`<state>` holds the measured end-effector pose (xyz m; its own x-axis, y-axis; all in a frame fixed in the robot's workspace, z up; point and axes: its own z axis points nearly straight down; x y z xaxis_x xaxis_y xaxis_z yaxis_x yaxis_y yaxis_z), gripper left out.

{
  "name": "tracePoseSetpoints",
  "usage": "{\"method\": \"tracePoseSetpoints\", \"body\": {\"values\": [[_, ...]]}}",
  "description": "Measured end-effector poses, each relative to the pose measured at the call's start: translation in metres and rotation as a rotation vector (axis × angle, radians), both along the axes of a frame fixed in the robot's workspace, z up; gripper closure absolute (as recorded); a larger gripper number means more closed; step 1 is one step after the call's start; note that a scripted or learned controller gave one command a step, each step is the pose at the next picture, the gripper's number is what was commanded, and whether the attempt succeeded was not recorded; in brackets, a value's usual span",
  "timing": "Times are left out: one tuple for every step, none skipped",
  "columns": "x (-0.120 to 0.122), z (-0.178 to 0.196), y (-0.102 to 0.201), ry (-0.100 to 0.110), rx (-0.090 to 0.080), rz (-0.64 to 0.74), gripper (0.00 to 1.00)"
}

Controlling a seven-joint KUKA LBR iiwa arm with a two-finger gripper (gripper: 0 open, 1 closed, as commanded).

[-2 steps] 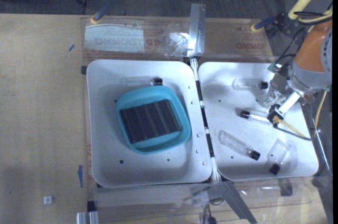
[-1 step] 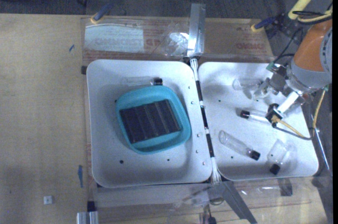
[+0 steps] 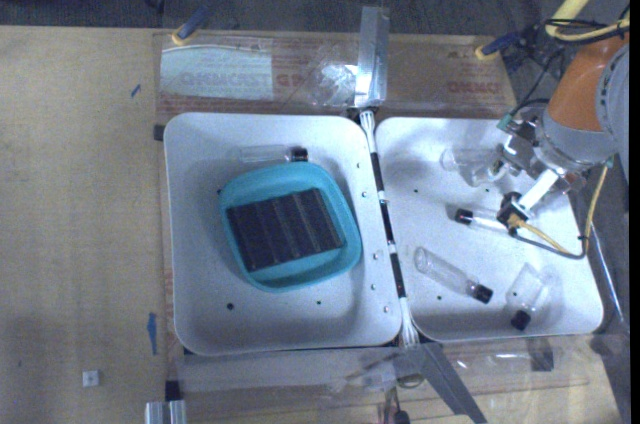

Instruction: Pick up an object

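Observation:
My gripper point(image 3: 503, 162) hangs over the upper right part of the right bin point(image 3: 430, 137), at the end of the grey wrist with the orange band. A clear plastic tube point(image 3: 463, 162) lies just to its left, very close to it. Below the gripper a clear tube with a black cap point(image 3: 478, 220) lies flat. Another capped clear tube point(image 3: 450, 273) rests lower in the bin, and a third point(image 3: 524, 297) sits near the bottom right corner. I see nothing lifted off the bin floor.
The left bin point(image 3: 190, 242) holds a teal tray with a dark ridged insert point(image 3: 288, 226) and a clear tube with a black cap point(image 3: 272, 154) behind it. A metal bracket point(image 3: 372, 57) and plastic bags lie on the cardboard behind the bins.

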<state>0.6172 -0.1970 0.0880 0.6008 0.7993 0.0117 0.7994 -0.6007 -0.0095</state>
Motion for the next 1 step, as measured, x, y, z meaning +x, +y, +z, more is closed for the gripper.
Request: {"method": "tracePoseSetpoints", "body": {"values": [[-0.0003,0.0005,-0.0010,-0.004,-0.001,-0.116,0.00]]}}
